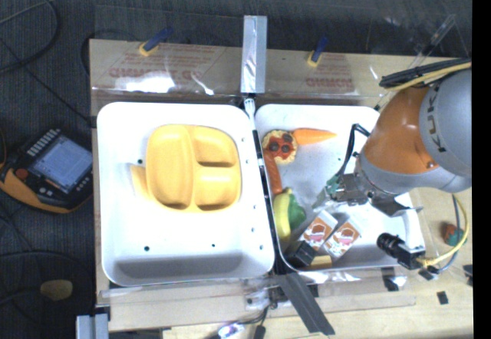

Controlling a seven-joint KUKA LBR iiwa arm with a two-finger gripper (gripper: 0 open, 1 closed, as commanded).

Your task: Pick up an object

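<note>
White plastic formed both shallow bins on the bench. The left bin (115, 176) held a yellow divided tray (192, 166), which lay flat near the bin's centre with its compartments facing up. The right bin (322, 116) held the loose objects. An orange carrot (311, 134) lay near the far wall, its tip pointing to the right. Just beside it, toward the divider between the bins, sat a small round pizza toy (279, 146) with dark toppings. A thin red-orange stick (274, 175) ran along the divider below the pizza toy. A yellow banana (283, 213) and a green piece (295, 212) lay together in the near-left part of the bin, touching each other. Two small printed boxes (330, 235) sat side by side at the near wall, with a dark object (301, 255) just to their left.

The arm (418, 142) entered from the right, and its orange band and grey body hung over the right half of the right bin. The gripper (343, 189) was low in the bin, near the printed boxes and well apart from the carrot. Jaw state could not be determined, as the wrist hid the fingers from the camera. No object was visibly held.
</note>
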